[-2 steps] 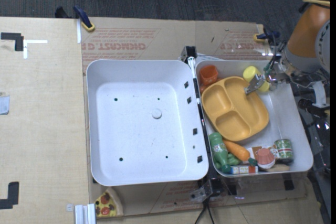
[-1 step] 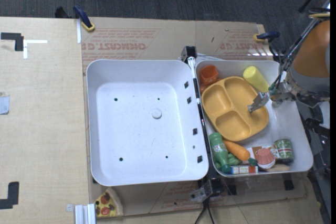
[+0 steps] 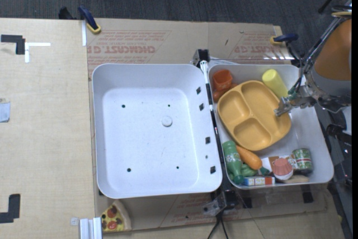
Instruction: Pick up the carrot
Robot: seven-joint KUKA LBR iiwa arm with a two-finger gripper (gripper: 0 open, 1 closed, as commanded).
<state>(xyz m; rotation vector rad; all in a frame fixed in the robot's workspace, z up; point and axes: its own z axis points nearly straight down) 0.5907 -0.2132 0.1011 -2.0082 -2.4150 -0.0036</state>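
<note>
One pincer [image 3: 283,107] reaches in from the right, its tips low over the right rim of a yellow divided plate [image 3: 251,120] in the right bin [image 3: 319,137]; whether it is released or clenched cannot be told from this view, and nothing shows between its tips. Just above it, near the bin's upper right, lies a yellow cylinder [image 3: 275,82], close to the plate's upper edge. An orange cup [image 3: 222,80] stands at the bin's upper left corner, beside the plate. The carrot [image 3: 249,158] lies below the plate, slanting toward the lower right, touching or nearly touching the plate's lower rim. A green bottle-like item [image 3: 231,158] lies just left of the carrot, against the bin's left wall. To the carrot's right sit a red-and-white round item [image 3: 282,168] and a green can [image 3: 302,159], with a small flat box [image 3: 258,181] along the bin's lower edge. The left bin [image 3: 148,179] sits beside the right one on the tabletop [image 3: 39,137]. A toy pizza slice [image 3: 113,219] lies below the left bin's lower left corner.
</note>
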